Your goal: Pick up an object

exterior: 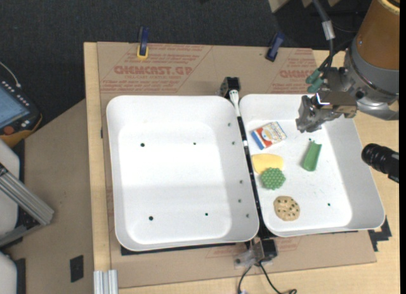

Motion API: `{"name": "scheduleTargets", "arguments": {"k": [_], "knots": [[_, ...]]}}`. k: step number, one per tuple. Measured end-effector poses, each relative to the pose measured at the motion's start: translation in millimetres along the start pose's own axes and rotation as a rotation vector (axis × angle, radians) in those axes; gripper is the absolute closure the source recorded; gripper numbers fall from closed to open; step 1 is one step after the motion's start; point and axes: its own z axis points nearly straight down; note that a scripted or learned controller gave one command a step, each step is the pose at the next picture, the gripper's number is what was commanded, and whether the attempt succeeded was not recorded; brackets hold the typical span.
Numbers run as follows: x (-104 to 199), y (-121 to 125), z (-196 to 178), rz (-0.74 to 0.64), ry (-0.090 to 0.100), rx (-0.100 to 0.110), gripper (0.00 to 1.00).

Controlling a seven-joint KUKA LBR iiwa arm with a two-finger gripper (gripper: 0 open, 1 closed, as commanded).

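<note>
Just below jaws: green block, right bin.

arm body: chunky grey casing, pretty smooth
band: wide orange ring up above the wrist
gripper: dark grey metal block, teal bits on its side
cable: black, running along the arm

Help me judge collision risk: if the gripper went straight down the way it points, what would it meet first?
Probably bare floor of the right bin, just above the green block. The gripper hangs beside the small carton; depth is unclear.
</note>
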Motion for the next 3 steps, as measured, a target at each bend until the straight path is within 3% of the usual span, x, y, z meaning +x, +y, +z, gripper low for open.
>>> {"name": "scheduleTargets", "arguments": {"k": [1, 2, 3], "knots": [[57.4, 42.2, -102.4, -0.004, 0.005, -0.003, 1.00], [54.7, 40.8, -107.7, 0.001, 0.003, 0.005, 1.00], [15.9, -8.3, 161.9, 0.007, 0.001, 0.031, 1.00]]}}
